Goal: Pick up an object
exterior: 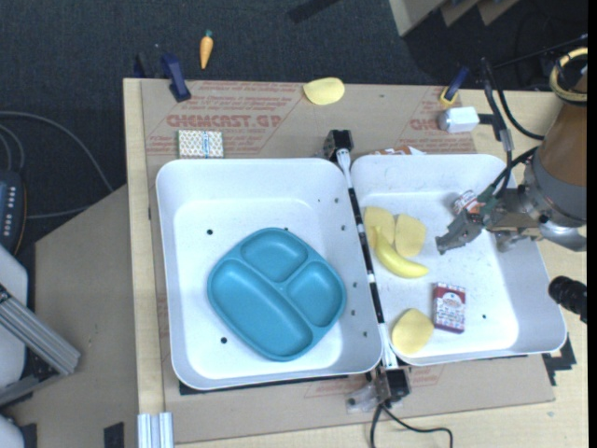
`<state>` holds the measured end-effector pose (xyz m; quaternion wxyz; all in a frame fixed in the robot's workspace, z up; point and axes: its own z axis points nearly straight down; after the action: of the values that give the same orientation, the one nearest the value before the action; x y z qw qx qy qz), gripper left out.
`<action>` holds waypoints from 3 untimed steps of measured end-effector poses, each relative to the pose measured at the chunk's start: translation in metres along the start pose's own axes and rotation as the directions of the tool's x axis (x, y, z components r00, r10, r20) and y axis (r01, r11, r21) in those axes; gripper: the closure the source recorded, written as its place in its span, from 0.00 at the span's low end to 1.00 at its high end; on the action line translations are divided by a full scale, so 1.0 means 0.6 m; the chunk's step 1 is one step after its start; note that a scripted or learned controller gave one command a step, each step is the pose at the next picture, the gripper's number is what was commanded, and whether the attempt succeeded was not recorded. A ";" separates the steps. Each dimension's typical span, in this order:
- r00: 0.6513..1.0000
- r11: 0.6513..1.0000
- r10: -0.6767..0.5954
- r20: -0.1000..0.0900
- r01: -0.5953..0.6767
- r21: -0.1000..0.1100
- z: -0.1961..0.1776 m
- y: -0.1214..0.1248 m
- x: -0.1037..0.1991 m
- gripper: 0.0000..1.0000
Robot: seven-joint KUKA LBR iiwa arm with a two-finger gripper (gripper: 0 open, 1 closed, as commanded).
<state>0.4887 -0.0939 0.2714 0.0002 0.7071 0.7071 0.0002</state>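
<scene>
Camera view, items as I read them from my station:

- Left bin [177, 189]: one blue divided plate [275, 292], lower centre of frame.
- Right bin [522, 339]: yellow banana [399, 263] along its left wall with two pale yellow pieces [409, 234] touching it above; a further yellow lump [411, 330] at the lower left corner; a small red carton [449, 307] just beside that lump.
- Gripper [454, 222]: centre right of frame, over the right bin, near the banana group but apart from it. Nothing sits between its fingers. How wide they stand I cannot tell.
- Off the bins, upper frame: yellow piece [324, 91], small carrot [206, 50].

Risk, my judgement: the banana and pale pieces crowd the dividing wall, so a descent there could strike the rim or nudge pieces apart rather than close on one. The carton lies flat and may slip.
</scene>
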 end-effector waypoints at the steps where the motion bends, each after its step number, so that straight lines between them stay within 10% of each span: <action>1: 1.000 1.000 0.001 0.000 -0.001 0.002 0.171 0.001 -0.083 0.00; 2: 1.000 1.000 0.001 0.000 -0.001 0.001 0.312 0.001 -0.061 0.00; 3: 1.000 1.000 0.001 0.000 -0.001 0.000 0.296 0.001 -0.061 1.00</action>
<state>0.4895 -0.1304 0.0938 0.0001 0.7075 0.7067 0.0002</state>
